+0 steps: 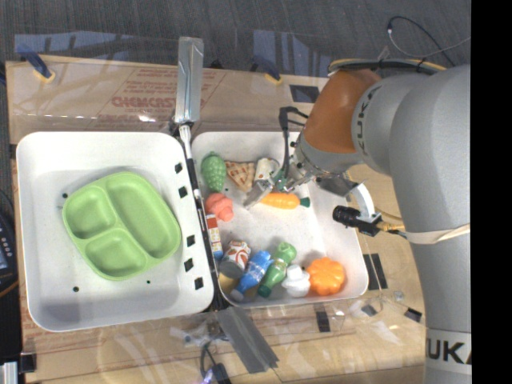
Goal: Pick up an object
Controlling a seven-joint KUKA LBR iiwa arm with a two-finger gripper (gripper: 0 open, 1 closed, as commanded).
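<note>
Two white bins sit side by side on the bench. The left bin [48, 294] holds a green plate [120, 224] with three sections. The right bin [340, 238] is full of little toys. The big grey arm [416, 142] with the orange band [336, 122] comes in from the right and bends down over the back part of the right bin. Its gripper [276, 184] hangs low, right above a toy carrot [280, 201] that lies flat on its side on the bin floor. I cannot tell how the gripper stands, and nothing can be seen held in it. Just left of the carrot are a tan waffle-like piece [238, 173], a green bumpy toy [213, 171] and a pink toy [219, 207]. Along the front of the bin lie a blue bottle [256, 269], a green bottle [277, 266], a small white toy [298, 282] and an orange pumpkin [326, 274], all close together. A small red and white toy [237, 254] sits next to the blue bottle. A thin red and white tube [214, 234] lies along the left wall of that bin.
</note>
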